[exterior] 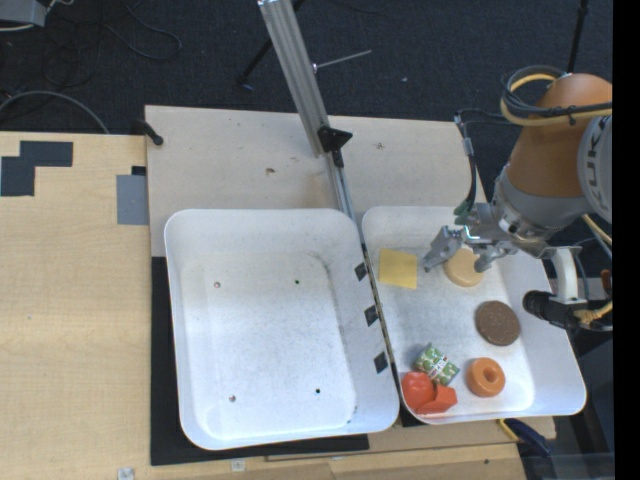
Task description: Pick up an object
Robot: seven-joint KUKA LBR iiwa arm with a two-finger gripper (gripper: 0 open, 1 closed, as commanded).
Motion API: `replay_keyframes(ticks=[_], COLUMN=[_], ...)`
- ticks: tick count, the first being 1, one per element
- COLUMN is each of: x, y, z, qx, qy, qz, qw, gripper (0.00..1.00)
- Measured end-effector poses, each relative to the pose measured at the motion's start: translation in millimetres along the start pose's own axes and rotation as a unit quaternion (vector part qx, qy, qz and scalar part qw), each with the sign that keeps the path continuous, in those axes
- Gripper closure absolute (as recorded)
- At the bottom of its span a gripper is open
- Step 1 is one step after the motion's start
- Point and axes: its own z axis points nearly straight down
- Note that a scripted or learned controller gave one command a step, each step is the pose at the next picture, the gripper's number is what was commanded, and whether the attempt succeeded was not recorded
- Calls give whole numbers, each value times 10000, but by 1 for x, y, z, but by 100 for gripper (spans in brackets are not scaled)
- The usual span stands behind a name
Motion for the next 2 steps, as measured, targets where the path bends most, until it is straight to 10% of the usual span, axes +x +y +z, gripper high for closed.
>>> replay_keyframes(ticks=[2], x=[3], y=[-3], z=[61], qx=[8], qy=[0], qz=[7], qw=[10000], gripper=[0])
